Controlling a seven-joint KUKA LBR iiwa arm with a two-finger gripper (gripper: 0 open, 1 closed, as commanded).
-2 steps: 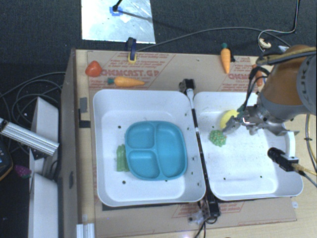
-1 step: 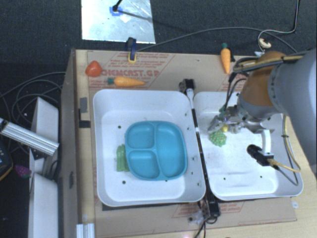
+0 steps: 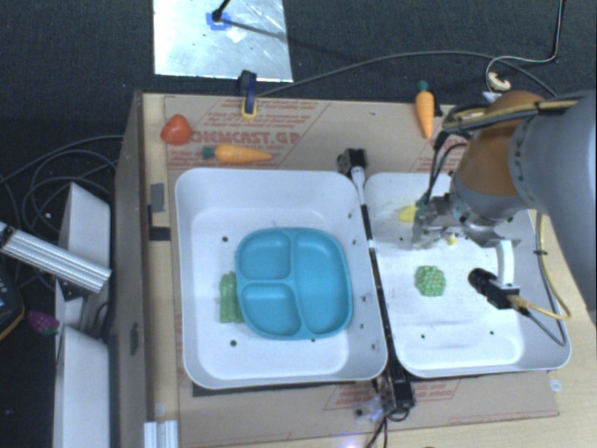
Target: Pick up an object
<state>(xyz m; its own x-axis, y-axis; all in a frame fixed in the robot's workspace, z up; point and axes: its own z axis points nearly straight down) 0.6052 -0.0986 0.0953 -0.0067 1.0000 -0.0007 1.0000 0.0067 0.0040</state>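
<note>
From the overhead camera we saw the arm (image 3: 522, 161) reach in from the right and bend down over the right bin (image 3: 466, 343), its orange band above the wrist facing up. The tool (image 3: 431, 231) hung low over the far left part of that bin, close beside a small yellow object (image 3: 408, 214). We could not tell how far the tool stood open, nor whether it had hold of anything, since the wrist covered it.

A green knobbly object (image 3: 430, 280) lay on the floor of the right bin, just in front of the tool and apart from it. The left bin (image 3: 205, 343) held a blue divided plate (image 3: 292, 282) with a green piece (image 3: 228, 298) lying against its left edge.

On the table beyond the bins we saw a toy carrot (image 3: 239, 154) lying flat, a red-orange toy (image 3: 175, 130) near it, and another carrot (image 3: 425, 110) towards the right.
</note>
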